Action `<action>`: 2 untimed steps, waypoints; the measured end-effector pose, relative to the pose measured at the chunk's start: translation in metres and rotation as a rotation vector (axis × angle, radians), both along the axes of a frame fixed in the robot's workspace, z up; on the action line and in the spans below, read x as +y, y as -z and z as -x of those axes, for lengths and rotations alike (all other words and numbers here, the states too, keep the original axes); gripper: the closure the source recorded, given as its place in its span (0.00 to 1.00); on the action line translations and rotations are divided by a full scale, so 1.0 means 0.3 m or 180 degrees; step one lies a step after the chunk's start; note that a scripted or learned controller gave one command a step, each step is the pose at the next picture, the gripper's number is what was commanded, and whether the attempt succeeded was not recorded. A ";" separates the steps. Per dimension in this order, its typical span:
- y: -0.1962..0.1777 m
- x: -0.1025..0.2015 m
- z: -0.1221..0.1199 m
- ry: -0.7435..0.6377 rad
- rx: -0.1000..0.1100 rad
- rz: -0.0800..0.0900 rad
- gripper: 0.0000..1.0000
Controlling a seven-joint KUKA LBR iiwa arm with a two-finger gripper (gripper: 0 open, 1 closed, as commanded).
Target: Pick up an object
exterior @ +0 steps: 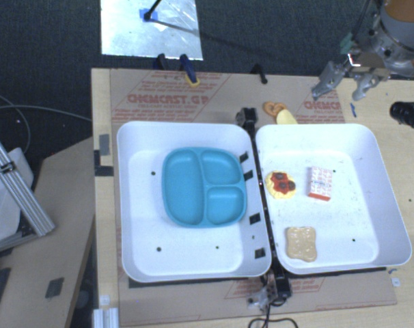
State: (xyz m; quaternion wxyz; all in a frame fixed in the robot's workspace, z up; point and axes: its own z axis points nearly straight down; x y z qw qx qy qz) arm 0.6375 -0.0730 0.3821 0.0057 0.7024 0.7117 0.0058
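Observation:
My gripper (343, 82) hangs high above the back edge of the right bin (371, 142), its two fingers spread open with nothing between them. Below it in that bin lie a small round pizza toy (281, 184), a red and white box (320, 183) and a tan slice of toast (301, 243). All three rest on the bin floor, well apart from the gripper.
The left bin (139, 149) holds a blue divided plate (203, 186). Behind the bins, on the cardboard, lie a yellow banana-like toy (286, 117) and a brown pretzel-like piece (273, 107). A shiny metal sheet (150, 18) lies at the back left.

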 end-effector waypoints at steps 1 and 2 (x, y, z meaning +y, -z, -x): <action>-0.544 0.201 -0.066 0.0007 -0.0015 -0.0001 0.00; -0.477 0.520 -0.083 0.0001 0.0043 -0.0009 0.00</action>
